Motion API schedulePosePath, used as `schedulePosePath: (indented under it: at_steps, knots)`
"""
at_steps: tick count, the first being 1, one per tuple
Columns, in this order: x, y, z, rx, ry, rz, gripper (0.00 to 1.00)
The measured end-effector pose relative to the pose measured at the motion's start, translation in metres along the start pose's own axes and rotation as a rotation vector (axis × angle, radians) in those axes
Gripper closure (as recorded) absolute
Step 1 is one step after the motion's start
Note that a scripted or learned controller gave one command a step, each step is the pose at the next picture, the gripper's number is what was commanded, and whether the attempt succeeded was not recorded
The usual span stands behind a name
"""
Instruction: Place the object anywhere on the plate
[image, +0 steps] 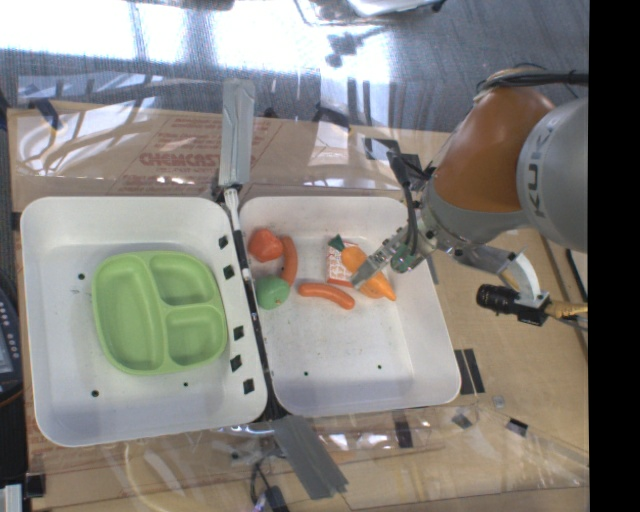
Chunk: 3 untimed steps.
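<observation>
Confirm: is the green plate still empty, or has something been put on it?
Empty. All three compartments of the green plate in the left bin show bare. The toy foods, including the carrot, lie in the right bin.

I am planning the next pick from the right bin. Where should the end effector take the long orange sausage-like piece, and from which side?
Probably at the middle of the orange sausage-like piece, coming from straight above, fingers closing across its narrow width. It lies flat and nearly horizontal, with bare bin floor in front; the green ball sits near its left end, so the middle is safer.
</observation>
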<state>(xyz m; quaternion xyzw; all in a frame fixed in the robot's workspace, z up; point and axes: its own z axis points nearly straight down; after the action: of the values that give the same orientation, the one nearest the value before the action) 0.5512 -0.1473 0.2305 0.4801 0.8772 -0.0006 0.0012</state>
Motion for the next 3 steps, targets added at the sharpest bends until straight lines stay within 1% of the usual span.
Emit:
schedulePosePath:
  at_steps: [1, 2, 3]
  knots:
    - [0.101, 0.051, 0.04, 0.003, 0.005, -0.171, 1.0]
    - [0.152, 0.043, 0.04, 0.005, 0.006, -0.014, 1.0]
    - [0.112, 0.041, 0.04, 0.004, 0.003, 0.162, 1.0]
